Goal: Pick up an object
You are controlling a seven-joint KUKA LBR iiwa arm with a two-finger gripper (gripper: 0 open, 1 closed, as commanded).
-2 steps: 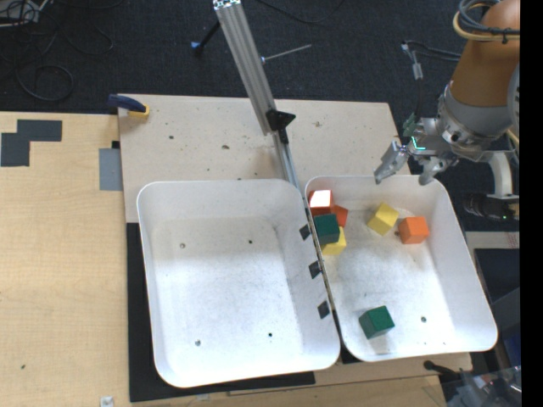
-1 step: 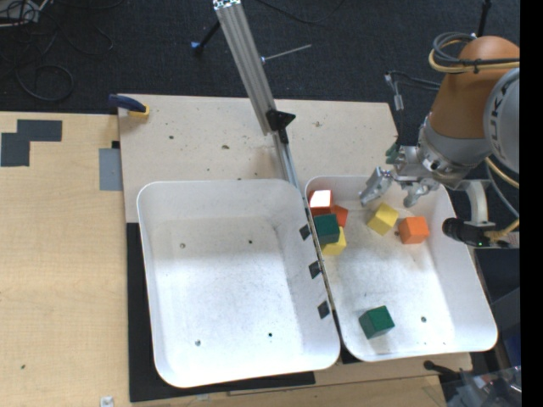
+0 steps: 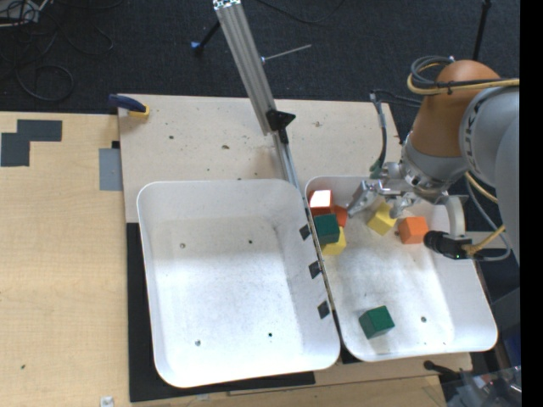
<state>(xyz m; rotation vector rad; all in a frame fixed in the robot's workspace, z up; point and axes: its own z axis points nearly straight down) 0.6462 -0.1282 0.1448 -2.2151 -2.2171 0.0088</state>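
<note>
Yellow cube (image 3: pixel 381 221) sits in the right bin (image 3: pixel 458 329), just under the gripper (image 3: pixel 382 195); whether it's clenched, can't tell. Pale wood bench (image 3: pixel 59 253), dark carpet (image 3: pixel 127 32) with cables behind.

- The wooden bench (image 3: pixel 195 138) bore two white bins side by side: the left bin (image 3: pixel 229 282), the right bin (image 3: pixel 416 287).
- A blue-and-yellow clamp (image 3: pixel 129 104) lay at its far left corner.
- A slanted aluminium rail (image 3: pixel 250 62) rose between the bins.

Blocks (image 3: pixel 376 321) in right bin (image 3: pixel 471 329); left bin (image 3: pixel 229 363) beside.
</note>
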